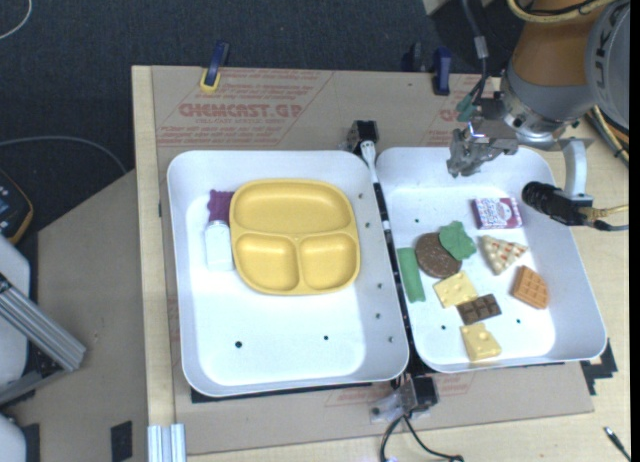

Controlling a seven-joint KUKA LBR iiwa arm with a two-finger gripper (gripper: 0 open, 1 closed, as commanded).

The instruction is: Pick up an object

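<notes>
The jaws hang over the far edge of the right bin, near its far left corner; how far they are parted cannot be told from above, and nothing shows between them. The grey arm with its orange band comes in over the bench's far right corner.

The right bin carries a cluster of toy food toward its middle and near side. A pink packet lies closest to the jaws, yet apart from them. Nearer the bin's centre a brown cookie touches a green leaf piece, with a green stick beside the bin's left wall. A pizza slice, a waffle, a cheese wedge, a chocolate bar and a second yellow block spread toward the near edge.

The left bin holds a yellow divided plate at its far half, with a white bottle and a purple piece against the plate's left side.
</notes>
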